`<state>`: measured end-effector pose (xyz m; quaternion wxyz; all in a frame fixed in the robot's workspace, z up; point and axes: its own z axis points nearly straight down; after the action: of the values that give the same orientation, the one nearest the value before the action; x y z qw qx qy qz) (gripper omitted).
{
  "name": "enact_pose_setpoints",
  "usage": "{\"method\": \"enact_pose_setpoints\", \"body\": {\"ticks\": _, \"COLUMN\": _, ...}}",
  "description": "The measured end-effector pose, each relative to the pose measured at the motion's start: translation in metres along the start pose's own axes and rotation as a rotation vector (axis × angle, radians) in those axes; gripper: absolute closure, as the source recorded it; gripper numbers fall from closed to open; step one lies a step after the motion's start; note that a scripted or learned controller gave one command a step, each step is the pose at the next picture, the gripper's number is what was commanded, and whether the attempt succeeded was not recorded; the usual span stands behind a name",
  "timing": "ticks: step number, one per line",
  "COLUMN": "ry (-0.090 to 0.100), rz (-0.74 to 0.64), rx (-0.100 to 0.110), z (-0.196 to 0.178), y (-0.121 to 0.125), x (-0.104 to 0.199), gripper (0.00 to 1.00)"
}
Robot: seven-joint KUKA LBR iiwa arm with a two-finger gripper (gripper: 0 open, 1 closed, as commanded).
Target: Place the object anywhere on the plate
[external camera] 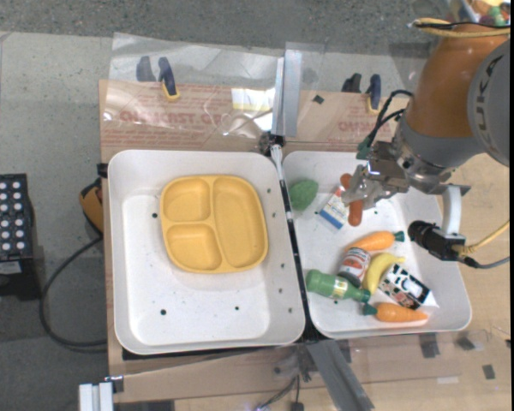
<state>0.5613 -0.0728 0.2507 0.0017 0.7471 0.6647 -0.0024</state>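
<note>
A yellow three-compartment plate (214,223) lies in the left white bin (137,315), with nothing on it. My gripper (359,197) hangs over the upper middle of the right bin (450,315). A small red-orange cylinder (355,215) shows just below the gripper's tip, touching or very close to it. A white and blue box (333,210) lies just left of the gripper, and a green round object (303,193) sits further left by the bin wall.
In the right bin's lower half lie a carrot (375,241), a small can (355,265), a banana (379,271), a green bottle (334,285), a black and white box (406,287) and a second carrot (397,314). A black cable connector (430,236) hangs by the arm.
</note>
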Motion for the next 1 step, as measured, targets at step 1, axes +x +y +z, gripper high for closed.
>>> {"method": "enact_pose_setpoints", "body": {"ticks": 1, "ry": 0.005, "rz": 0.057, "rx": 0.003, "z": 0.0076, "y": -0.0133, "x": 0.0958, "gripper": 1.00}}
